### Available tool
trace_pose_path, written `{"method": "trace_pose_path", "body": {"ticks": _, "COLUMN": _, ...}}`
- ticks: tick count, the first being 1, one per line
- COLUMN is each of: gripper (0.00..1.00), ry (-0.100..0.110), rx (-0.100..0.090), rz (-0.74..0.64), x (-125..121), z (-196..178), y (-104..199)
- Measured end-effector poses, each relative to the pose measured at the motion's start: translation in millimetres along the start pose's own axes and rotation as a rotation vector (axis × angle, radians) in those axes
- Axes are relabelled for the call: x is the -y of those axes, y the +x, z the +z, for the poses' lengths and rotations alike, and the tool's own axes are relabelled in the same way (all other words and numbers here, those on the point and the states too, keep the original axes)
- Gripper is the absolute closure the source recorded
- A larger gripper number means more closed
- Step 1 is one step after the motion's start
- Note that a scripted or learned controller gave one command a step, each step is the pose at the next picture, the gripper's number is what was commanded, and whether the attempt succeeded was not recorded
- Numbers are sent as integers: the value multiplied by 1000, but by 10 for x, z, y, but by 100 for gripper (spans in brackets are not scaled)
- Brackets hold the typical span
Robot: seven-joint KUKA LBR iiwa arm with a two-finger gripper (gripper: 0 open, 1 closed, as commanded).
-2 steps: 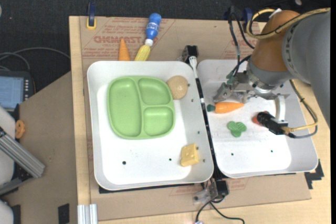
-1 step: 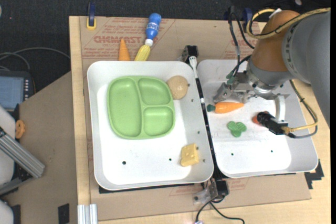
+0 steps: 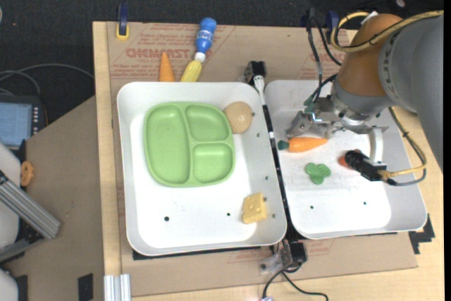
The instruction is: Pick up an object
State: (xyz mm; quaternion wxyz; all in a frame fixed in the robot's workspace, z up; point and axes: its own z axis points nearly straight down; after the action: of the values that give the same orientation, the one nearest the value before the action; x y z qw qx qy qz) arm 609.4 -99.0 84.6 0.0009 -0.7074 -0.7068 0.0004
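The toy carrot (image 3: 307,144) is smooth orange plastic, tapered, with a small green stub at its left end; it lies on its side near the upper left of the right bin (image 3: 366,218), a shallow glossy white tray with rounded corners. Just below the carrot sits a lumpy green plastic piece (image 3: 318,172), shaped like a small cluster of leaves. To the carrot's right a red object (image 3: 344,160) is partly hidden by a black part of the arm's tooling.

The left bin (image 3: 134,173), left of the carrot, holds a pale green plate (image 3: 189,143) with three compartments, matte and rounded. A tan, round, bread-like ball (image 3: 239,116) touches the plate's upper right corner, and a yellow, pitted cheese wedge (image 3: 254,208) lies well below the carrot's level, near that bin's lower right.

The arm (image 3: 394,60), grey with an orange band, bends down from the right, its wrist above the carrot. The gripper (image 3: 310,125) hangs just above the carrot, metal parts and cables crowding it; whether it is apart or together I cannot tell.
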Motion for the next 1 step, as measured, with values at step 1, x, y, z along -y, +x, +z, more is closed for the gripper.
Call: {"method": "trace_pose_path", "body": {"ticks": 1, "gripper": 0, "ry": 0, "rx": 0, "rz": 0, "x": 0, "z": 0, "y": 0}}
